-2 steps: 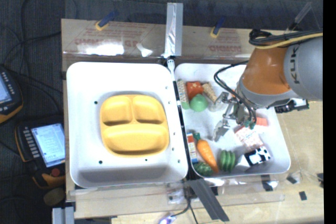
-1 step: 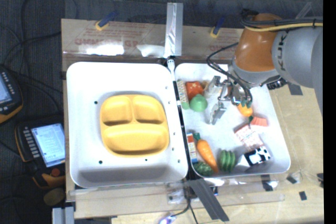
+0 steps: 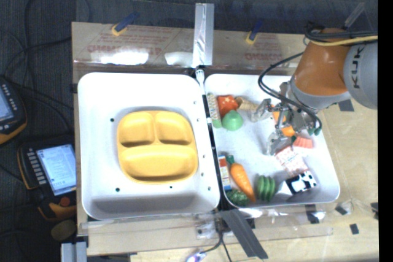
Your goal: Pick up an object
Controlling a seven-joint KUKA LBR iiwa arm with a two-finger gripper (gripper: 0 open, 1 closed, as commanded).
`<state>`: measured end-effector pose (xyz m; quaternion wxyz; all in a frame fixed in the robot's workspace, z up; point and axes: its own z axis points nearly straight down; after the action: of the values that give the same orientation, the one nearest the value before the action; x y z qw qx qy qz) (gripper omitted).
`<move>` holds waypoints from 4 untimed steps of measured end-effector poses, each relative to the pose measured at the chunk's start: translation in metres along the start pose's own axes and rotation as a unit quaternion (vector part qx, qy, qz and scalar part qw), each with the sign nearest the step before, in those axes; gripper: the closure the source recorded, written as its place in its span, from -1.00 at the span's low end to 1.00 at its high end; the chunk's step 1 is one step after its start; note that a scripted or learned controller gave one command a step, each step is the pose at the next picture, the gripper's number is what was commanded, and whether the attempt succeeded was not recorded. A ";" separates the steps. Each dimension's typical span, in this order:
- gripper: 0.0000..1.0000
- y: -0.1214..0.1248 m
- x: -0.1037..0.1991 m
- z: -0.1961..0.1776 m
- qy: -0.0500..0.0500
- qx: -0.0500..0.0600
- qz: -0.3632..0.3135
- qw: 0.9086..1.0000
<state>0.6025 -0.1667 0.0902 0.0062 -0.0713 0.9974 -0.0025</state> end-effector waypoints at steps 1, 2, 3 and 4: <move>1.00 0.000 -0.002 -0.011 -0.003 0.001 0.000 1.000; 1.00 0.028 -0.004 -0.093 0.003 -0.003 0.016 1.000; 1.00 0.036 -0.073 -0.034 0.005 -0.002 0.145 0.989; 1.00 0.040 -0.067 -0.138 0.004 -0.002 0.203 0.979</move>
<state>0.6612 -0.1169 0.2292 0.0025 0.1331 0.9911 0.0002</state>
